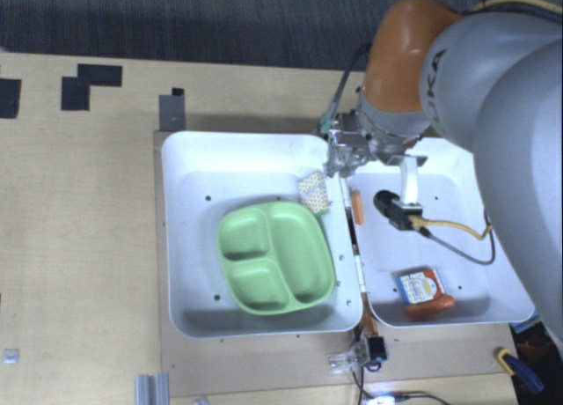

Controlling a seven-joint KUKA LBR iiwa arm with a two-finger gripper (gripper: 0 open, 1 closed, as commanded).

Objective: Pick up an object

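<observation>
The left bin [189, 218] is smooth white plastic, shallow, with rounded corners. A pale green plate [274, 256] lies flat in it, glossy and squarish with soft corners, moulded into three compartments. Just beyond the plate's far right corner sits a speckled piece [313, 190], small, pale and roughly square, with a fine printed or woven pattern. It is too small to tell the material. It lies close against the wall that the left bin shares with the right bin [462, 218].

In the right bin a thin orange stick [355, 208] lies along that same wall. Toward the near edge a small packet [416, 286] lies flat, printed blue, white and orange, and a rounded red thing [431, 305] touches its near side.

The gripper [338, 164] is metal, hanging below the orange band [405, 51] of the grey arm [501, 86]. It stands over the shared wall, just above the speckled piece and the far end of the stick. Whether the claw is apart or together cannot be told, nor whether it touches either thing, and nothing is seen clamped in it. The bench [79, 245] is pale wood.
</observation>
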